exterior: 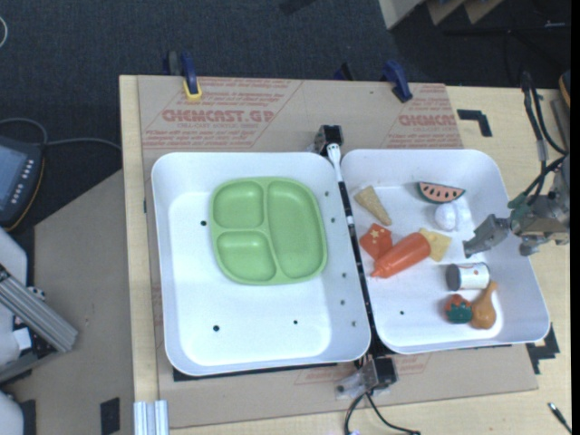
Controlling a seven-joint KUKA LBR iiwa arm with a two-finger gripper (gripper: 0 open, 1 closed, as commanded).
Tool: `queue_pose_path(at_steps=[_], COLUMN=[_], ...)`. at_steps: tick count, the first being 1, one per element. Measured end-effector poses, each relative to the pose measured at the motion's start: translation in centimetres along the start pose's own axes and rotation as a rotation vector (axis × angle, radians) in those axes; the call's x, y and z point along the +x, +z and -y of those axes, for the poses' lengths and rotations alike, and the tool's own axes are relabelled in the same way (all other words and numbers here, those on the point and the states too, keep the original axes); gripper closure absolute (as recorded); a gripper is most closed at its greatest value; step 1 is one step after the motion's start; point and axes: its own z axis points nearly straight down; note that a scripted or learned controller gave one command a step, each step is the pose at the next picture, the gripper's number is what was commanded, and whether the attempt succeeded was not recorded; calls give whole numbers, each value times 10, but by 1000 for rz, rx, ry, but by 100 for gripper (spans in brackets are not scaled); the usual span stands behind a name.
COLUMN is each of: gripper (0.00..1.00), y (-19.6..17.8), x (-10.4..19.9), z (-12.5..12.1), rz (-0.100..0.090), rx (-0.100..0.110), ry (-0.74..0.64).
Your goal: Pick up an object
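Observation:
The right bin (507, 175) holds several toy foods: a watermelon slice (440, 191), a white egg (447, 215), a tan wedge (372, 204), a red pepper (375, 240), an orange carrot (401, 255), a yellow cheese piece (438, 243), a white cylinder (467, 277), a red-and-green strawberry (458, 311) and an orange drumstick (486, 308). My gripper (504, 240) hovers over the bin's right side, just above the white cylinder and right of the cheese. It is open, with nothing between its fingers.
The left bin (181, 279) carries a green divided plate (268, 230). A black-hinged ridge (349, 234) separates the two bins. Cables hang by the arm at the far right (544, 143). Clamps sit along the board's back edge (395, 80).

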Motion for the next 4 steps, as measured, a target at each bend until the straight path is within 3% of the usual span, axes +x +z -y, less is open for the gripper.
queue_pose_path(at_steps=[1, 4], gripper=[0, 0], y=[-6, 156], x=[0, -7], z=[-2, 1], rz=[3, -1], rx=[-13, -5], ry=[-3, -4])
